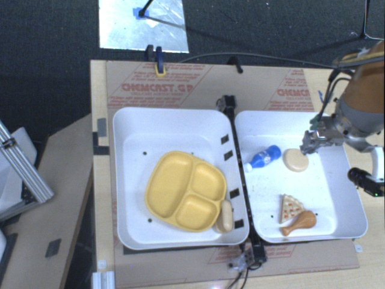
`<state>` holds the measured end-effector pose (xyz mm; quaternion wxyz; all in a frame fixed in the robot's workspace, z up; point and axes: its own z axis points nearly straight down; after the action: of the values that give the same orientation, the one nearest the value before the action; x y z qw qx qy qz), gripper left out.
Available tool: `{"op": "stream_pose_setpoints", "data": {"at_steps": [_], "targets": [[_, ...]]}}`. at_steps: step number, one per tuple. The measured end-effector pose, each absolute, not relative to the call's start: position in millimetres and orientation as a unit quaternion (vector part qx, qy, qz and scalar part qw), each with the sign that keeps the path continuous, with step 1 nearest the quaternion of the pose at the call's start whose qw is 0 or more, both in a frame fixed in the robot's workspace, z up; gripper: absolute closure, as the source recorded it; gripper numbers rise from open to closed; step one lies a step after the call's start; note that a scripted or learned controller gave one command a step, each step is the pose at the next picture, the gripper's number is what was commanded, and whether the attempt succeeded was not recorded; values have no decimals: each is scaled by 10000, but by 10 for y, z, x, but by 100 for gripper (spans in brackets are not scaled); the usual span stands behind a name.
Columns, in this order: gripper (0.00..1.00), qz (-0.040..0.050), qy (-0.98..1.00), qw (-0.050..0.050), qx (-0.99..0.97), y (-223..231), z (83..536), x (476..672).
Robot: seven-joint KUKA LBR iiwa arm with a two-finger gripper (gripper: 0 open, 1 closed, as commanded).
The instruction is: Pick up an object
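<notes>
**Over the right bin, a round piece lies just under my reach**

My gripper [310,142] hangs over the far part of the right bin [337,224], just beside the far right edge of a round tan disc [296,160]; I judge that disc to be my target, since it is the nearest thing to me. Whether my fingers are spread or clenched I cannot tell from this slant, and nothing is seen between them. The disc lies flat and has no long axis to speak of. Just to its left a blue bottle [264,156] lies on its side, long axis running near-left to far-right, pale cap toward the divider. Nearer the front, a waffle wedge [290,208] touches a toy drumstick [298,223], whose thin end points near-left. In the left bin [129,161] a yellow divided tray [184,190] rests flat with a tan bread piece [225,215] against its near right edge.
</notes>
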<state>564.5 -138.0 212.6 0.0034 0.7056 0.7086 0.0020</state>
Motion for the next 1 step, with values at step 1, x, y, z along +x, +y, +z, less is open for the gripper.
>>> {"op": "stream_pose_setpoints", "data": {"at_steps": [1], "targets": [[100,18,7108,6,7034,-750,2156,5799]]}}
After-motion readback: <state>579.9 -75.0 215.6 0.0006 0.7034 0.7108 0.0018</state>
